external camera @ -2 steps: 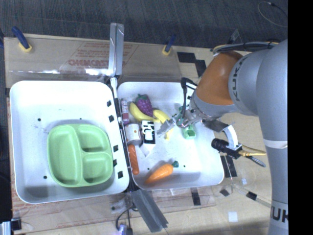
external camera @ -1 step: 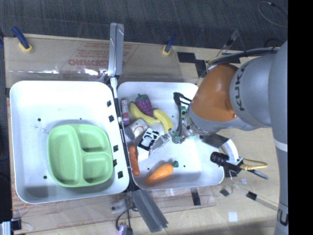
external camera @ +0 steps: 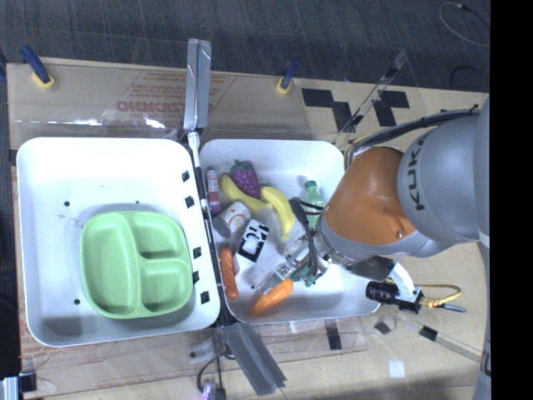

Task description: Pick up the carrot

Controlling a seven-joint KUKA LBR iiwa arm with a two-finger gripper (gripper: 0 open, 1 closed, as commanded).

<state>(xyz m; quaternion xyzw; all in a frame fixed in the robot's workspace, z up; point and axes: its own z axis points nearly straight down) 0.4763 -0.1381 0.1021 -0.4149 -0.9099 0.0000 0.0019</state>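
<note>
Beside the carrot (external camera: pixel 274 297) hovers the gripper (external camera: pixel 293 271) (its grip state: cannot tell).

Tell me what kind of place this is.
Probably a robotics lab test bench, not a kitchen. A KUKA arm reaches over two white bins on cardboard held by clamps. The right bin holds toy-like food, such as a carrot and a banana; the left holds a green tray.

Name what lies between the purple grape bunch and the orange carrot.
Camera view: between purple grape bunch and orange carrot lie a yellow banana and a black-and-white block.
</note>
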